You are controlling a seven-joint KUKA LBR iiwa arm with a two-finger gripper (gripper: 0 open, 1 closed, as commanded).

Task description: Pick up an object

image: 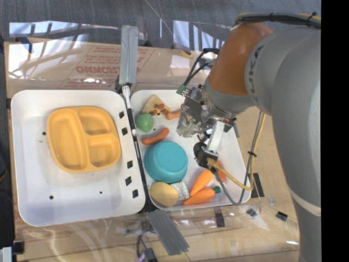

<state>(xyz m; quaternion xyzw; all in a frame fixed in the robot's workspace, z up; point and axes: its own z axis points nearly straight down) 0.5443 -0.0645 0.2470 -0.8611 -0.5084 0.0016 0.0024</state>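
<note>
The right bin (235, 146) holds several toy foods. A pizza slice (155, 105) lies at its back left, with a green ball (144, 122) and a red sausage (155, 136) in front of it. A blue bowl (166, 161) sits upside-down in the middle, and a yellow lemon-like piece (163, 194) lies at the front. Two carrots (203, 180) (200, 197) lie at the front right. My gripper (186, 127) hangs low over the bin's back middle, just right of the sausage and behind the bowl. I see nothing clearly held in it.
The left bin (32, 190) holds a yellow divided tray (83, 137). A taped grey divider (128, 64) runs between the bins. Brown cardboard (98, 64) lies behind them. The arm's big grey body (289, 119) covers the right side, and its cables (245, 168) hang over the right bin's edge.
</note>
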